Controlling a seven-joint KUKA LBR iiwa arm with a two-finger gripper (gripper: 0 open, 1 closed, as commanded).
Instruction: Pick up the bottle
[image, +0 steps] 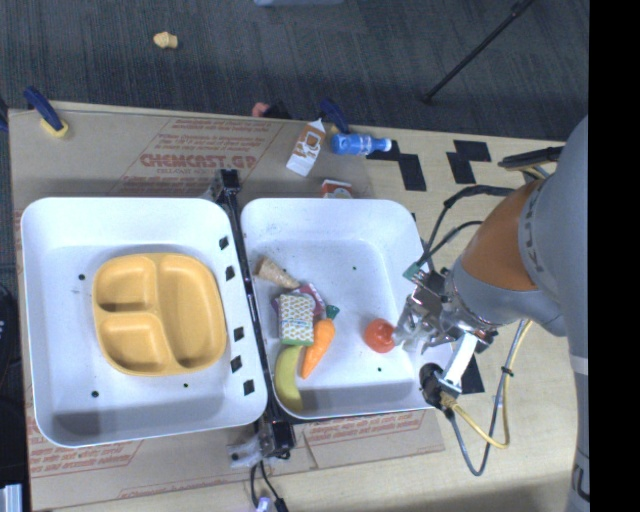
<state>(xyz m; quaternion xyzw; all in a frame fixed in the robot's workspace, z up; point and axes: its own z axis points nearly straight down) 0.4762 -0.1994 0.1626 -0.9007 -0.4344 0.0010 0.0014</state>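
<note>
1. The fingers (412, 328) hang over the right bin's (400, 215) right edge; their opening cannot be told.
2. The blue bottle (357, 145) lies on the tabletop (520, 460) well beyond them, its long axis left-right.

Red print on the cardboard sheet (190, 160) reads "CHEMCAST GP" — smaller lines illegible.

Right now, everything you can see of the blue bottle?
The blue bottle is small, translucent blue, plastic by its look, with a paler end pointing right. It lies on its side on the cardboard behind the right bin, outside both bins, beside a small carton at its left. Nothing grips it.
</note>
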